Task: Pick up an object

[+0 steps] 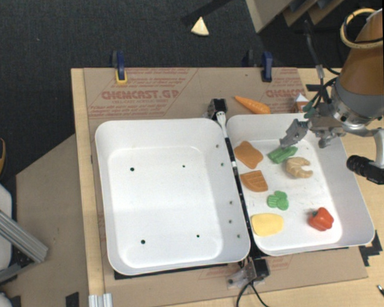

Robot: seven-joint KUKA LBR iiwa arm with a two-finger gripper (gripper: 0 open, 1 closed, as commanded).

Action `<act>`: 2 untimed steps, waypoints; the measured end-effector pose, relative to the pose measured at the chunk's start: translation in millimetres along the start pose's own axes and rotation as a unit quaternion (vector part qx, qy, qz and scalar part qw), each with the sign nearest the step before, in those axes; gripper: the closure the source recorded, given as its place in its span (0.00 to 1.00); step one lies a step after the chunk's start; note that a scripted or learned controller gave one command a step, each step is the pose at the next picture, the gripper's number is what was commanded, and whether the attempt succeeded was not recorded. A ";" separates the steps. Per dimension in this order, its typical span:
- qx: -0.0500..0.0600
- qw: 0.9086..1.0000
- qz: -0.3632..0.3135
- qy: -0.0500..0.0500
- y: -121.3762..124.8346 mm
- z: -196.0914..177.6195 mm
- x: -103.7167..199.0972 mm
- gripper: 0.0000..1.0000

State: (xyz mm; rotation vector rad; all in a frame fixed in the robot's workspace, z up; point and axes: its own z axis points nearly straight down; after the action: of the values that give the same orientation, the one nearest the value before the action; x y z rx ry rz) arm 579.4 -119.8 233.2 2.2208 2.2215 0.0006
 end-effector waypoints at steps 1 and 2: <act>-0.001 1.000 0.002 -0.003 12.0 153.2 -65.6 0.00; -0.010 1.000 0.001 -0.005 18.3 129.3 -64.3 1.00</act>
State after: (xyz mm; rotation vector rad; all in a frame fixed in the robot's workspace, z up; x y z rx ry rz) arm 597.8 -184.1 103.9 2.2072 2.2052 0.0115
